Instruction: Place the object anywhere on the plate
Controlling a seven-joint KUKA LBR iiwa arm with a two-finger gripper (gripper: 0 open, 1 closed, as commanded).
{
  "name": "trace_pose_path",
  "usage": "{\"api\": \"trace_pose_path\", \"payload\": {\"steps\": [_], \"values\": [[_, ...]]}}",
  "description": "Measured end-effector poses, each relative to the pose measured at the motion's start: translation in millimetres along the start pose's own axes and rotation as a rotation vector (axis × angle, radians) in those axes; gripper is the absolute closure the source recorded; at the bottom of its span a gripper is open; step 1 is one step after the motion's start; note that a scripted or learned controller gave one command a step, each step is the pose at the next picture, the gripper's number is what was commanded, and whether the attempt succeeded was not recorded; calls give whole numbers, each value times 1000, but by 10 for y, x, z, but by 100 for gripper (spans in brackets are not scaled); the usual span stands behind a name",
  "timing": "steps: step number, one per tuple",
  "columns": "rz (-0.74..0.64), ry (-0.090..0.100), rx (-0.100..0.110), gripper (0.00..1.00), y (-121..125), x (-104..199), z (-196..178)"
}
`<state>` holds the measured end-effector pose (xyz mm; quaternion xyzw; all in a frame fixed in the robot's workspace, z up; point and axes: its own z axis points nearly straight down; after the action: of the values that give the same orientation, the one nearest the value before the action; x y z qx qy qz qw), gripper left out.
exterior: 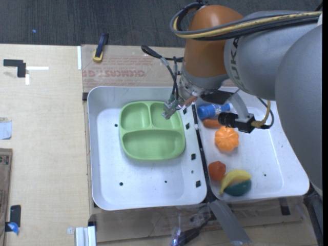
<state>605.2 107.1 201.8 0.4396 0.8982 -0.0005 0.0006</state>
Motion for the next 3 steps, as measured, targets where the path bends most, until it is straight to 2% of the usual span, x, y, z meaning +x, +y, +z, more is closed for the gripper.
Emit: {"api": "trace_pose_path", "payload": {"steps": [1,2,3], "values": [[-48,0,0,100,272,502,-79],[-32,-1,-8,100,72,433,906],[49,0,1,100,-500,244,105]]}}
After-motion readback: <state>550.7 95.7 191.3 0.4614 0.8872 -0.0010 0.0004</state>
